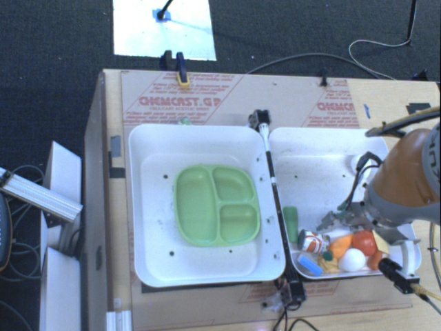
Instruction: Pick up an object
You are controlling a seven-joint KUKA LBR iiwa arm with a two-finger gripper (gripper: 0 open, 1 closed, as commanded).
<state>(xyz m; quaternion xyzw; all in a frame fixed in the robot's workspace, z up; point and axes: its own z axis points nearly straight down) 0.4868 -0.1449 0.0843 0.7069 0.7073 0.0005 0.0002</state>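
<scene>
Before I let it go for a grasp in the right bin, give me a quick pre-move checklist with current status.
1. Tool over the right bin: ok.
2. Targets within reach, white ball, red piece, blue block clustered at the near corner: ok.
3. Object already between the fingers: cannot tell.
4. Objects separated enough for a clean pick: not ok, they crowd together.
5. Green divided plate in the left bin, away from the arm: ok.

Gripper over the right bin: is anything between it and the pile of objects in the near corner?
Nothing visible. The gripper hangs directly above the pile: small can, red object, white ball, blue piece. A green block lies left, aside.
</scene>
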